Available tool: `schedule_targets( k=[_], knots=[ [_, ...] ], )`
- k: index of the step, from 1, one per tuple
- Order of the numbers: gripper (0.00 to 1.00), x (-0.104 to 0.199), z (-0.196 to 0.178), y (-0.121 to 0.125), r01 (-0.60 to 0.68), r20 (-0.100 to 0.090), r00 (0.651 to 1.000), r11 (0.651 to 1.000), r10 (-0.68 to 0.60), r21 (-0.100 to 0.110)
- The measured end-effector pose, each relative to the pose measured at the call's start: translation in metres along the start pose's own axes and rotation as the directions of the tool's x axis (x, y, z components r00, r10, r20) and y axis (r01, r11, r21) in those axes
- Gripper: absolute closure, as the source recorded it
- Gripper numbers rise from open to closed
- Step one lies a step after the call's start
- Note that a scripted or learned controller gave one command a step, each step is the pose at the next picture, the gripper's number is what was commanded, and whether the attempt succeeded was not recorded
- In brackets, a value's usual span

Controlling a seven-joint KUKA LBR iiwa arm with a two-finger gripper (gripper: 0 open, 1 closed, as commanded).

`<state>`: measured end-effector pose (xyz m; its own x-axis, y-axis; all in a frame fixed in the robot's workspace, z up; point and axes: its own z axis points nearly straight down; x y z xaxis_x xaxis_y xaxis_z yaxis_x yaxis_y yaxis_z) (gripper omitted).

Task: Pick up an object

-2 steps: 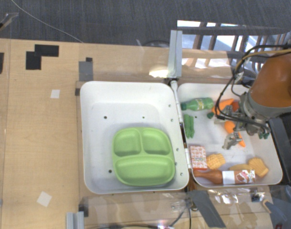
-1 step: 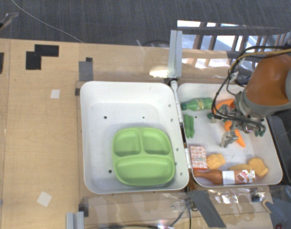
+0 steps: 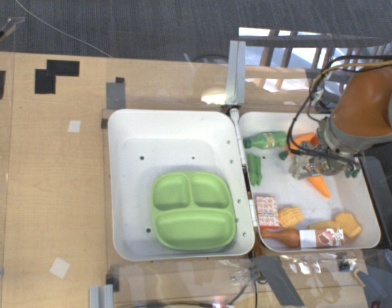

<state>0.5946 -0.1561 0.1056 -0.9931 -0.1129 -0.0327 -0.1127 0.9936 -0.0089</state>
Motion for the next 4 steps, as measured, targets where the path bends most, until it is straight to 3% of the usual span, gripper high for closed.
schedule_targets(
  k=[1,2,4],
  knots=[
    [1.0,0.028,-0.132,-0.024,-0.164,-0.011,0.986,0.987,0.164,0.002],
    [1.0,0.026,-0.14,-0.022,-0.159,-0.01,0.987,0.987,0.159,0.0],
    [1.0,0.02,-0.166,-0.022,-0.154,0.012,0.988,0.988,0.154,0.003]
  ],
)
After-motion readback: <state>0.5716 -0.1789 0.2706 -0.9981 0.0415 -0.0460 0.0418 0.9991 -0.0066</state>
